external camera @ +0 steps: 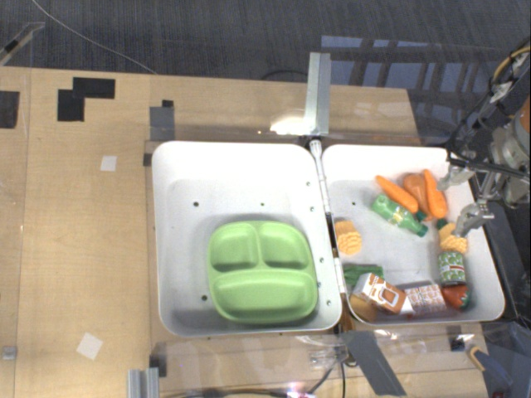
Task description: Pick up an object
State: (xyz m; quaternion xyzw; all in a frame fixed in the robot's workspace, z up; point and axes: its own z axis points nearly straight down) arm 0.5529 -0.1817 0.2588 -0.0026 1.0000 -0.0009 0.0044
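The right white bin [365, 166] holds several toy foods. Two orange carrots [397, 193] [433, 192] lie at its back beside a green bottle [399, 215]. A yellow corn piece [348, 240] rests by the left wall. A red bottle with a green label [453, 274] lies at the right, with a small yellow piece [452, 240] just behind it. An orange and white carton [382, 295] and a silvery packet [426, 299] lie along the front. My gripper [465, 196] hangs over the bin's right side, open, with nothing between its fingers, just right of the carrots.
The left white bin [178, 189] holds a green divided plate [261, 270]. A metal post [319, 89] stands behind the divider between the bins. The arm's body [510, 148] fills the space past the right bin's far right corner.
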